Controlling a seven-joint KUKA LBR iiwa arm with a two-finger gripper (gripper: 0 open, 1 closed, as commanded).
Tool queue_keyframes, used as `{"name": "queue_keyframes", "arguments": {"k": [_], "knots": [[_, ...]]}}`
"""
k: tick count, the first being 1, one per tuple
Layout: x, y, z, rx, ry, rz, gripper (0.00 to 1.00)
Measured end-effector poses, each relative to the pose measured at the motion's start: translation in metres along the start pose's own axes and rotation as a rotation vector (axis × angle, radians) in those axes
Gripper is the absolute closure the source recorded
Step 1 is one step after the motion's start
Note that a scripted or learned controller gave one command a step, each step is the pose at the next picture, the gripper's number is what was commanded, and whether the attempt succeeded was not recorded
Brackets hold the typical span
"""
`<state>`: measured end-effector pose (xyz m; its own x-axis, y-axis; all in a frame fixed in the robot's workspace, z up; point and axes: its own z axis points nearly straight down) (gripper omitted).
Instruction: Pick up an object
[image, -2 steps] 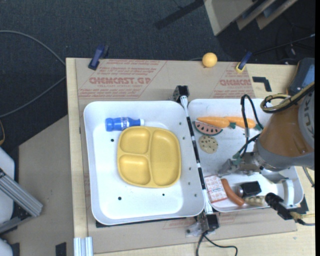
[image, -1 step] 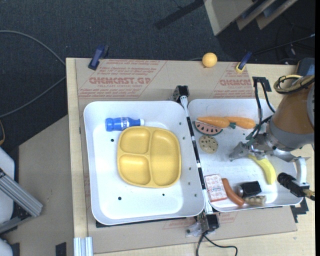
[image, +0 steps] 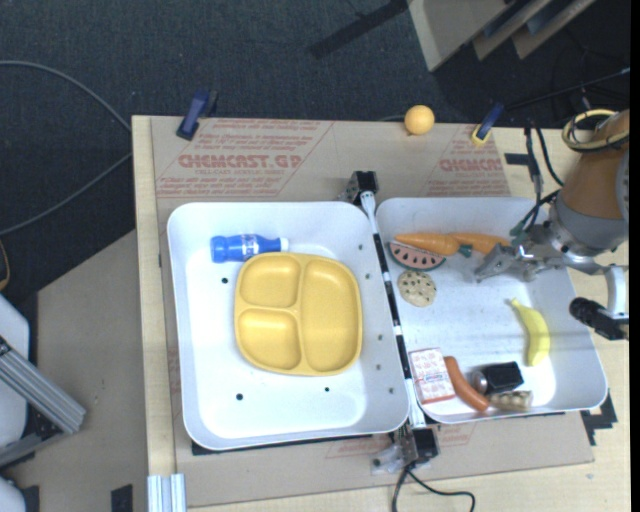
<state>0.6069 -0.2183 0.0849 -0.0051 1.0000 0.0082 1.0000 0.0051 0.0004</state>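
Camera view has the gripper (image: 497, 262) low in the right bin (image: 590, 385), fingers spread, nothing between them, tips just beside the carrot (image: 447, 243) by the far wall. It looks like light, stiff, smooth plastic; gripping across its thick middle seems safest.

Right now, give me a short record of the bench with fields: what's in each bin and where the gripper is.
left bin: yellow three-compartment plastic plate; blue plastic bottle with white cap lying on its side behind the plate
right bin: orange carrot, watermelon slice, round speckled cookie, yellow banana, red-and-white packet, reddish sausage, small black block
gripper: over the right bin's far side, near the carrot's tip
holding: nothing seen between the fingers
outside bins: orange ball on the bench's far edge
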Motion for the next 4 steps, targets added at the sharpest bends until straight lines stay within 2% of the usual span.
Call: {"name": "queue_keyframes", "arguments": {"k": [1, 2, 3, 4], "knots": [[-0.002, -0.12, 0.001, 0.006, -0.001, 0.004, 0.0], [-0.003, -0.119, -0.009, 0.001, -0.006, 0.005, 1.0], [0.062, -0.067, -0.009, -0.002, -0.008, 0.003, 1.0], [0.135, -0.087, -0.099, -0.001, -0.008, 0.004, 1.0]]}}
